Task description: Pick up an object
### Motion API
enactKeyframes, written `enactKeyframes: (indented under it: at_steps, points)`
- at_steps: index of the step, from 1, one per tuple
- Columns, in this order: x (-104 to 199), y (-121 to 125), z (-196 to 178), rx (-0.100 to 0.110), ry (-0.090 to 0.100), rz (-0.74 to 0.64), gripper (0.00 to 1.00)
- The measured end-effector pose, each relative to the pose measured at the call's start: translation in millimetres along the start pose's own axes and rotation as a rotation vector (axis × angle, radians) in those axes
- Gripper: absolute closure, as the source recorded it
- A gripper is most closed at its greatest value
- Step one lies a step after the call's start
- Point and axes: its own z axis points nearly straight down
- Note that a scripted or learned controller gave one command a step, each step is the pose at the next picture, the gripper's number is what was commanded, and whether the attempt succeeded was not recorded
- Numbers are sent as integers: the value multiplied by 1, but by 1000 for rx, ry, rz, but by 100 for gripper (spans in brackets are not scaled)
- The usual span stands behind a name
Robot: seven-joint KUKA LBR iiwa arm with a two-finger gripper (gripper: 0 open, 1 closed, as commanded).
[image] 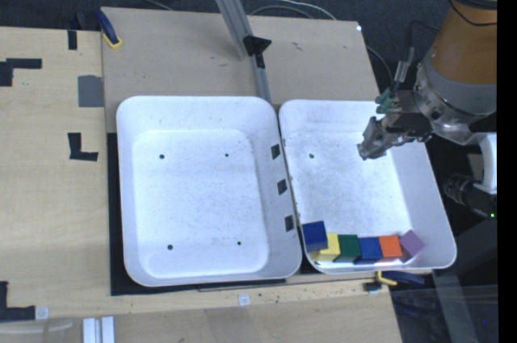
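Coloured blocks (359,246) crowd the right bin's (420,172) near wall — blue, yellow, green, orange, purple — while the gripper (373,144) hangs well above them, carrying nothing; whether its fingers are spread, I cannot tell.

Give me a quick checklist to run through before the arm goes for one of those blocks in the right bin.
1. Blocks in the right bin, along its near wall: ok.
2. End effector over the right bin: ok.
3. End effector above the blocks: not ok, it hangs nearer the far side.
4. Nothing between its fingers: cannot tell.
5. Room around a block: not ok, they sit packed in a row, touching.
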Motion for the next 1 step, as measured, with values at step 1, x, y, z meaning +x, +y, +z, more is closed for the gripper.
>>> enactKeyframes:
  at_steps: [1]
  points:
    - [0, 0, -10, 1, -1, 0, 100]
